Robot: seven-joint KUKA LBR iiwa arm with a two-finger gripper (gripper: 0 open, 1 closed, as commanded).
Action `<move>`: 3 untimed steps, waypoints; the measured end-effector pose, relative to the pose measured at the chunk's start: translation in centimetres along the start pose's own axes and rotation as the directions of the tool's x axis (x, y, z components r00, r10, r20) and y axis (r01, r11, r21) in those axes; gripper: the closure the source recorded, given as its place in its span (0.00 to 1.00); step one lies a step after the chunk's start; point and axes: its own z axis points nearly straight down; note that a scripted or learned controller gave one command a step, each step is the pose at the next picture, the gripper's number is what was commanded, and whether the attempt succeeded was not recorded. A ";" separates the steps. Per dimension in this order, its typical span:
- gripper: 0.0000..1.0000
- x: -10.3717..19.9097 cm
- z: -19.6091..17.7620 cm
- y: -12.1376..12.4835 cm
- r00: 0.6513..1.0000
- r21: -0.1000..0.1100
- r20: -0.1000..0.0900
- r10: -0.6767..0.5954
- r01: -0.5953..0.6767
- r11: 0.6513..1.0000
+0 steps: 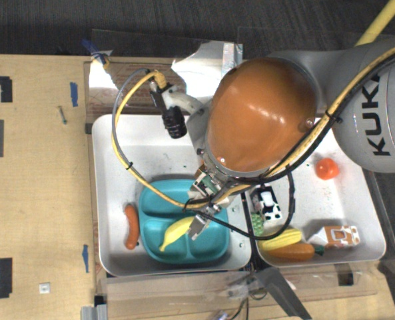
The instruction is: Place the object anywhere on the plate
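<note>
Two shallow white bins sit side by side under the arm (304,112), whose orange band fills the middle of the view. In the left bin (110,179) lies a teal divided plate (164,202), and a yellow banana (176,233) rests tilted across its lower half, over the plate's central ridge. The gripper (200,222) hangs directly above the plate, its tip touching or just over the banana's upper end, at about 2 o'clock from the fruit's middle. Whether its fingers are spread or closed cannot be told, since the wrist and cables crowd over them, and no hold on the banana is clear. Just beside the plate at 9 o'clock lies an orange-red sausage (131,226) on the bin floor. In the right bin (364,199), an orange-red ball-like fruit (327,169) sits at 2 o'clock from the gripper, well apart. A corn cob (282,239) and a carrot (294,251) lie together near the bin's lower left corner, with a small orange and white box (337,236) just to their right.
</note>
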 end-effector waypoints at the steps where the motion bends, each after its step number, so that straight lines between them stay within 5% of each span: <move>1: 0.00 1.6 -23.8 -0.3 0.984 0.011 -0.004 0.181 -0.181 0.983; 2: 0.00 2.8 -13.8 -4.2 0.989 -0.003 0.004 -0.150 0.150 0.989; 3: 0.00 9.9 -1.3 -0.7 0.972 -0.006 0.007 -0.235 0.235 0.972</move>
